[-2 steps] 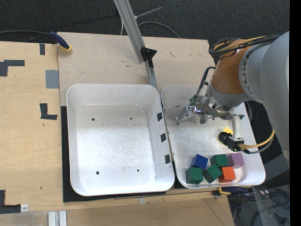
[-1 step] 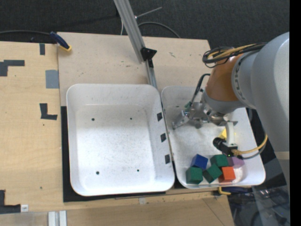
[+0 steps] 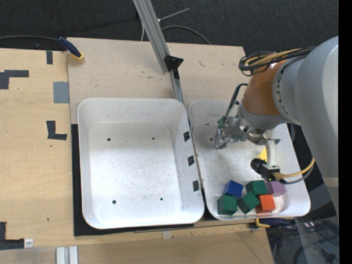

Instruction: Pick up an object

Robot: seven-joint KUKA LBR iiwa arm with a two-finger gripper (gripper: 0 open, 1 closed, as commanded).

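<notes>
The gripper point(image 3: 220, 139) hangs mid-right; I cannot tell if its fingers are open. The blocks point(image 3: 248, 198) huddle lower right, so it might grab nothing.

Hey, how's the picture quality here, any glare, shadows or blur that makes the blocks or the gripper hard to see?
Camera view: even, soft lighting with faint shadows; the white bins look bright and slightly washed out; the coloured blocks are distinct by colour, though the image is coarse; the gripper is small and murky against the right bin, so its fine detail is lost.
</notes>
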